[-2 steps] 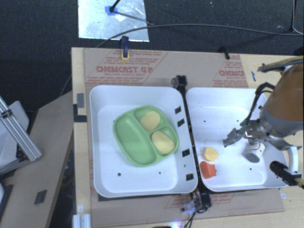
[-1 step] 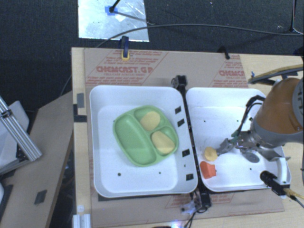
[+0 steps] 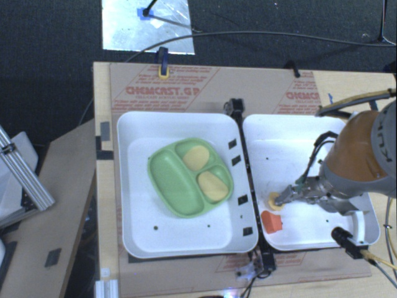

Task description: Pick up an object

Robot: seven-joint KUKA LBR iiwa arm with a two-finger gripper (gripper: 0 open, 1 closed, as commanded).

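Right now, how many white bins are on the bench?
2. The left bin holds a green divided plate. The right bin holds an orange block and a small yellow piece near the gripper.

1. Green divided plate (image 3: 180, 188) in left bin (image 3: 133, 185), w/ 2 yellow pieces in its small sections.
2. Foil sheet (image 3: 146, 17) at top, off desk (image 3: 205, 82).
3. Right bin (image 3: 279, 138) beside left one.
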